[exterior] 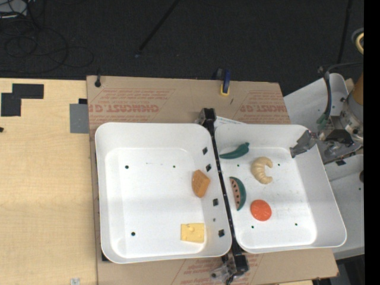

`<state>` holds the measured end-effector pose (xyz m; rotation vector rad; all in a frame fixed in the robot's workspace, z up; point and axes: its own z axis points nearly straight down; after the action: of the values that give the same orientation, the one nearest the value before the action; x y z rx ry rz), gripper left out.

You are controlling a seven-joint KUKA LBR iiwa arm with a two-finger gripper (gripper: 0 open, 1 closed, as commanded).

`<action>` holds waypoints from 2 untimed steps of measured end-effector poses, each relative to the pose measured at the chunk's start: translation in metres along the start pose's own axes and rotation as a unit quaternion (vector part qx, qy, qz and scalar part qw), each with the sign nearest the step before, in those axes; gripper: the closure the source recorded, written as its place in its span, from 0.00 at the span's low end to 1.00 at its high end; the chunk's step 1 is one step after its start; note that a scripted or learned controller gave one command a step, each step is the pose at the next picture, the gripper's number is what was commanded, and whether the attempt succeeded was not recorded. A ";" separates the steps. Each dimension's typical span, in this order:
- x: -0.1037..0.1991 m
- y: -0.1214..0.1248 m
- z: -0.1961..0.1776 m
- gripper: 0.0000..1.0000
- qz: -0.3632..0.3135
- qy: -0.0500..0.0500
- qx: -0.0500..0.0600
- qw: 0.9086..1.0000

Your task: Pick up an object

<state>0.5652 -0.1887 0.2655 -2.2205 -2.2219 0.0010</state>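
The right bin [320, 230] holds a green curved pod [234, 152], a cream croissant [262, 169], a watermelon slice [237, 193] by the divider and a red ball [260, 210]. In the left bin [113, 218] an orange chunk [200, 183] lies near the right wall and a yellow cheese block [193, 233] near the front. My gripper [320, 142] hangs over the right bin's far right rim, right of the croissant and apart from every object. Nothing shows in its grasp.
Both bins rest on a cardboard sheet [148, 100] on the wooden bench. A black clamp bar [215, 177] runs between the bins. A blue clip [225, 85] sits at the cardboard's back edge. Cables and white gear crowd the right side beside the arm.
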 end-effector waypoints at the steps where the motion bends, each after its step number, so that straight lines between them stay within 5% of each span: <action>1: -0.027 -0.093 -0.011 0.00 0.003 0.000 0.002 1.000; 2: -0.026 -0.090 -0.020 1.00 0.001 0.001 0.002 1.000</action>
<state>0.4750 -0.2149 0.2851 -2.2211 -2.2160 0.0027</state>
